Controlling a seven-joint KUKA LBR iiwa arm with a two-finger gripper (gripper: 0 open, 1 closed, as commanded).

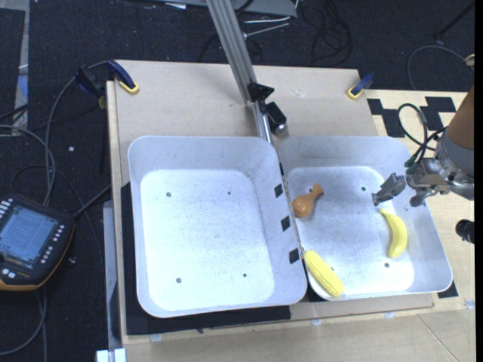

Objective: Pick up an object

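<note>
Yellow curved banana (395, 233) lies in the right white bin (430, 277), just below the open, empty claw (394, 189).

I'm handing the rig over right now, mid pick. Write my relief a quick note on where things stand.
Gripper: over the right bin's far right side, fingers apart, nothing between them.
Banana: in the right bin, just below the gripper, apart from it.
Corn cob: at that bin's front left corner.
Brown pear-shaped piece: near the divider between the bins.
Done: no object picked yet.
Left: close on one, probably the banana as the nearest, and lift.
</note>
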